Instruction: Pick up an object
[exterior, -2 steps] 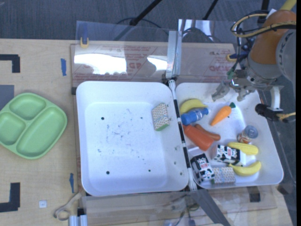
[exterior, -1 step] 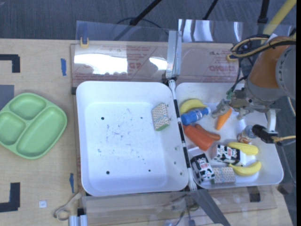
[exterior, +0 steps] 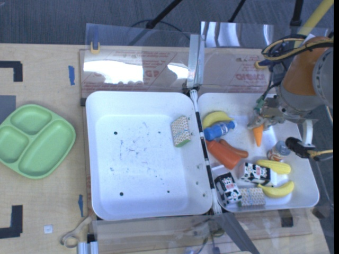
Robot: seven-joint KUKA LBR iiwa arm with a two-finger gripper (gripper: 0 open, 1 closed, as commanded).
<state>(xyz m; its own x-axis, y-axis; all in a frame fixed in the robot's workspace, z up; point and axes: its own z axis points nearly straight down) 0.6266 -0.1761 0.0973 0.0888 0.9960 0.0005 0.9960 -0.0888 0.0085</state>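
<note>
- The left bin is the biggest thing on the bench; a small patterned sponge-like block lies against its right wall.
- The right bin holds the clutter.
- The grey arm reaches in over that bin's upper right part.
- A green divided plate sits well apart on the bench, far left.
- An orange bottle lies just below a blue bottle and a yellow banana.
- Two more bananas lie lower right, beside black-and-white cartons.
- The gripper is closed around a small orange carrot-like piece, which hangs between the fingers.
</note>
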